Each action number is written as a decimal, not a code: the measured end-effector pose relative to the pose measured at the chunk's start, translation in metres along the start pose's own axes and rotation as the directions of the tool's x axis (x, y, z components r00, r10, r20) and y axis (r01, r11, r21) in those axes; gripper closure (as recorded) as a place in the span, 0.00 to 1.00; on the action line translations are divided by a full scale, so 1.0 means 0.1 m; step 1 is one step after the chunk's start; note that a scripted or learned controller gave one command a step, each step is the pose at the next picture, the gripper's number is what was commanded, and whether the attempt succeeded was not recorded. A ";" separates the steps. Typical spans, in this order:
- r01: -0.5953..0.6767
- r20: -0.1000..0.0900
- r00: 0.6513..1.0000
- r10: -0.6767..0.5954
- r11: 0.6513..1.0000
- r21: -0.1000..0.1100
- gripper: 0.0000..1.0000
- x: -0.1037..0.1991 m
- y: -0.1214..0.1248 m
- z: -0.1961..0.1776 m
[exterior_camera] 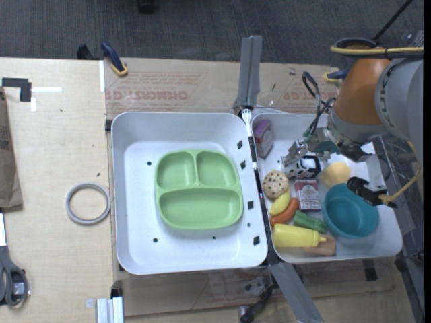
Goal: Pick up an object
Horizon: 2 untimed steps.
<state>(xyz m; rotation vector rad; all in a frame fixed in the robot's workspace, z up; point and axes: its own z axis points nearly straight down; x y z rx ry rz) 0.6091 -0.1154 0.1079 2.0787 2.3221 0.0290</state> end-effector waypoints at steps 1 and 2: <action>0.019 0.000 1.000 -0.019 1.000 0.001 0.00 -0.11 0.05 0.00; 0.021 0.002 1.000 -0.021 1.000 -0.011 1.00 -0.11 0.10 -0.14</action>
